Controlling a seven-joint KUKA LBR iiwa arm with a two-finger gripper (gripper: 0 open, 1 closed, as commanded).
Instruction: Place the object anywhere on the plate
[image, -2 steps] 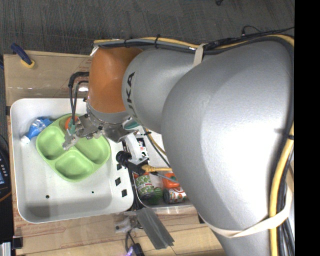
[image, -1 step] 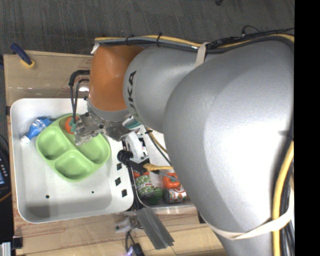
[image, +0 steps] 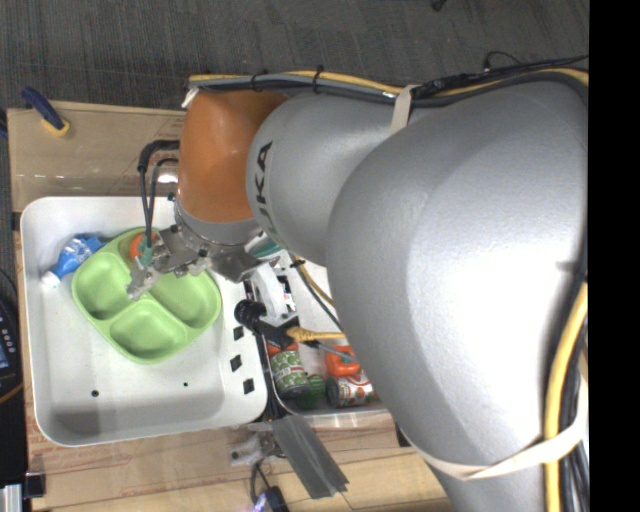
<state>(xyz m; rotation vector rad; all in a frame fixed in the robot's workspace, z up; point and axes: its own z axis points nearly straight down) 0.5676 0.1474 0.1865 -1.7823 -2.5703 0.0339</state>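
You had the two-finger gripper (image: 148, 268) low over the green sectioned plastic plate (image: 150, 305) in the left white bin (image: 60, 400); grip state and object location unreadable, so release only once clearly inside the rim.

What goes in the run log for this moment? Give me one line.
arm: over left bin | gripper: above green plate | fingers: unclear | held: none seen | blue object: beside plate | right bin: cans
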